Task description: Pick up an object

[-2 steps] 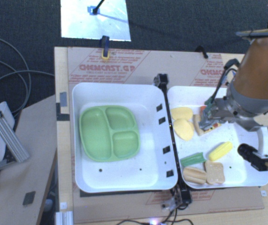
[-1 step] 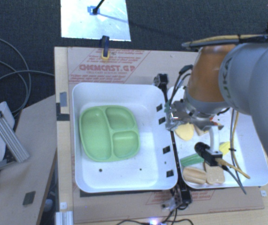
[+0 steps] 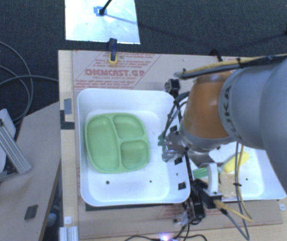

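Grey arm (image 3: 264, 104) with orange band (image 3: 203, 109) reaches in from right, covering divide between bins; gripper (image 3: 169, 147) low over right edge of left white bin (image 3: 128, 195); finger state cannot be told, wrist and cabling block view; green three-compartment tray (image 3: 117, 142) lies flat in left bin, just left of gripper; yellow object (image 3: 236, 162) and small green piece (image 3: 201, 172) in right bin (image 3: 261, 185), partly hidden by arm.

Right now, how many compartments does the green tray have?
3. The green tray, in the left bin, has one long compartment on its left side and two smaller ones stacked on its right.
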`<act>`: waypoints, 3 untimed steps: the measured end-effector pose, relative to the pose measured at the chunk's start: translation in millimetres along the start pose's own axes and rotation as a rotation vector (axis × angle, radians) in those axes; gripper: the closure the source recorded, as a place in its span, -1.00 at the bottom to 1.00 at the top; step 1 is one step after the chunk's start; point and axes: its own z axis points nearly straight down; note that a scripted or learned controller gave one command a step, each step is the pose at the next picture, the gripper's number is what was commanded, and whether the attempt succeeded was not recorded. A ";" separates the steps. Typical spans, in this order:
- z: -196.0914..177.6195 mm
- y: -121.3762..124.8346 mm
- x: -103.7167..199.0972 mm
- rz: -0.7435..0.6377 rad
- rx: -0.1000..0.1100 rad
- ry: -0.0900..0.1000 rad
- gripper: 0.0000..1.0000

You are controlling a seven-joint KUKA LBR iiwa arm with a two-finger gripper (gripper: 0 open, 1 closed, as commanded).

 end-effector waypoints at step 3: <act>-79.5 53.5 -166.9 0.017 -0.011 -0.008 1.00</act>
